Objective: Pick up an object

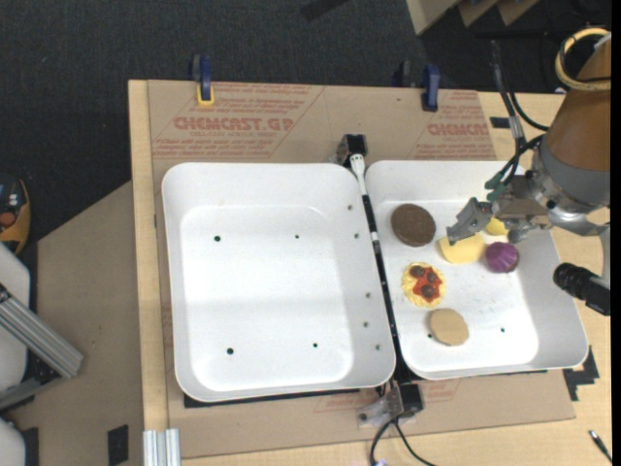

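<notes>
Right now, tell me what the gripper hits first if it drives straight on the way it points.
Probably the yellow piece: the gripper hangs just above it, though the height between them is unclear.

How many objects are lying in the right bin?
5, perhaps more hidden under the end effector: brown disc, yellow piece, purple ball, pizza-like piece, tan round piece.

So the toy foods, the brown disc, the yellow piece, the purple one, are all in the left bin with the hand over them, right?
Not quite: they lie in the right bin, as the camera view shows. The brown disc, yellow piece and purple one are there, with the hand over them.
</notes>
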Motion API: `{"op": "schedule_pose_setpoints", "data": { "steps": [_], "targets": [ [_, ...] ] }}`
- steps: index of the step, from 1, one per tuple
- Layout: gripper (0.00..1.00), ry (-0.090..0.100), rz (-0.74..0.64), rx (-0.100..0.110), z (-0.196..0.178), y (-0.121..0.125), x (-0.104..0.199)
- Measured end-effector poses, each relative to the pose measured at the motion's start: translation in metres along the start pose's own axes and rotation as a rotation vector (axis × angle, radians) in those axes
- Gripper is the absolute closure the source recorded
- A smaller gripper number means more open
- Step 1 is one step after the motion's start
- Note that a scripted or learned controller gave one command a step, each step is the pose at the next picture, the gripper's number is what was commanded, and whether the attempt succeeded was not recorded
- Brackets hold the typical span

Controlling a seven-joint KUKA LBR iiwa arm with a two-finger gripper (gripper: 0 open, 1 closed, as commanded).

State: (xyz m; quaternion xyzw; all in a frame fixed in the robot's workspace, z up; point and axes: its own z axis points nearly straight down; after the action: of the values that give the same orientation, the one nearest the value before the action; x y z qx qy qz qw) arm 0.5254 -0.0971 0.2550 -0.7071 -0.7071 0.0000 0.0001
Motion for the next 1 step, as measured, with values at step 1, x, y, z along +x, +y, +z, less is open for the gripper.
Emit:
{"op": "schedule_pose_setpoints", "data": {
  "steps": [1],
  "targets": [
    [0.00,0.003,0.000,0.011,0.0748,-0.0317,0.0249]
  ]
}}
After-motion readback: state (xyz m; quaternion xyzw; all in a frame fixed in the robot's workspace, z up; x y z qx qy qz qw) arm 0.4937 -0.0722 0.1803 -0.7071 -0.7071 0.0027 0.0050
